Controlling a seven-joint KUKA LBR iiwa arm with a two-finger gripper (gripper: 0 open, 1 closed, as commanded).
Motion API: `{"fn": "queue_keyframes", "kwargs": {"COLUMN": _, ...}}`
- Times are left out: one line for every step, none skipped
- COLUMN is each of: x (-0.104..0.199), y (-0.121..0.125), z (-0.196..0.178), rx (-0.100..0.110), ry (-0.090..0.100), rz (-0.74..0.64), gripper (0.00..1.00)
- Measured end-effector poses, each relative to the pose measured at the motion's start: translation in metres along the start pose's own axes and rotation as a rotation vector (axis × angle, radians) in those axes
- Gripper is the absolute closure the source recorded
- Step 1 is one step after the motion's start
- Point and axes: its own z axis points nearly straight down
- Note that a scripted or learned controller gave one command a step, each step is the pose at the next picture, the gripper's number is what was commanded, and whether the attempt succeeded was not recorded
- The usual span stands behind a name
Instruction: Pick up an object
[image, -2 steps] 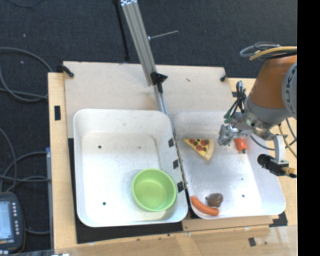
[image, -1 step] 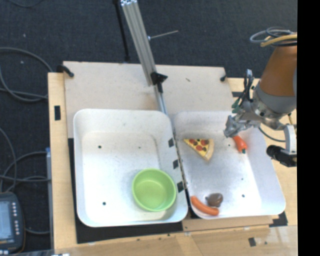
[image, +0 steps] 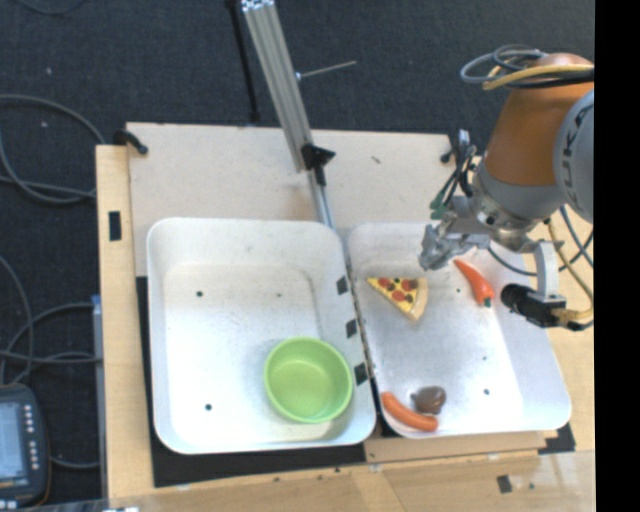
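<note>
My gripper (image: 436, 253) hangs over the back of the right bin (image: 520, 385), just right of and above a pizza slice (image: 400, 294) that lies on the bin floor. A red-orange chili pepper (image: 474, 279) lies just right of the gripper. At the bin's front edge lie an orange sausage (image: 409, 412) and a small brown lump (image: 430, 399) beside it. A green bowl (image: 308, 379) stands in the front right corner of the left bin (image: 200, 320). Nothing shows between the fingers.
A slanted metal post (image: 290, 110) rises from behind the bins near their shared wall. Cables and a black fitting (image: 535, 305) hang by the right bin's right rim. Bare bench board (image: 250, 170) lies behind both bins.
</note>
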Motion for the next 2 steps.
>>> {"fn": "queue_keyframes", "kwargs": {"x": 0.049, "y": 0.0, "z": 0.014, "rx": 0.003, "ry": -0.001, "rz": 0.001, "gripper": 1.0}}
{"fn": "queue_keyframes", "kwargs": {"x": 0.092, "y": 0.003, "z": 0.02, "rx": 0.004, "ry": -0.001, "rz": 0.002, "gripper": 1.0}}
